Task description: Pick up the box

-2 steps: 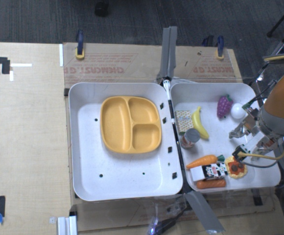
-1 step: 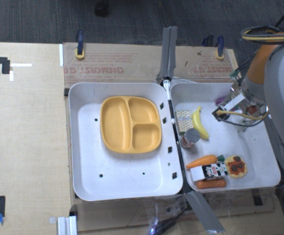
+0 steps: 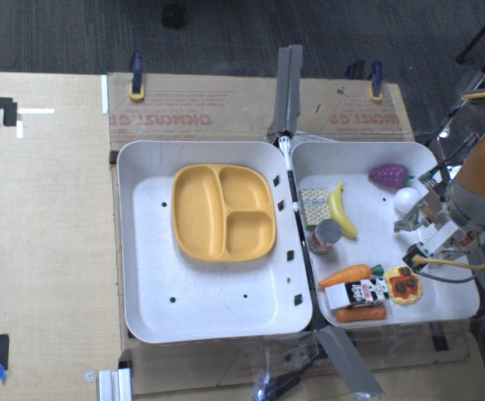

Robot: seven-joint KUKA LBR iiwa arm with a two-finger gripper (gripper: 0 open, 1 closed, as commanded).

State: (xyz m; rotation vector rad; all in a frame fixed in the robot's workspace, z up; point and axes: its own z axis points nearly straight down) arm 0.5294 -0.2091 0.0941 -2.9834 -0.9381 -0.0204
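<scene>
While the light wooden tabletop (image 3: 42,224) carries two shallow white bins, the left bin (image 3: 142,307) holds a yellow divided plastic plate (image 3: 223,211). From the right, the grey arm (image 3: 477,182) hangs over the right bin (image 3: 443,303), its pincer (image 3: 418,228) unreadable, well apart from the small patterned box (image 3: 313,205) beside the divider.
</scene>
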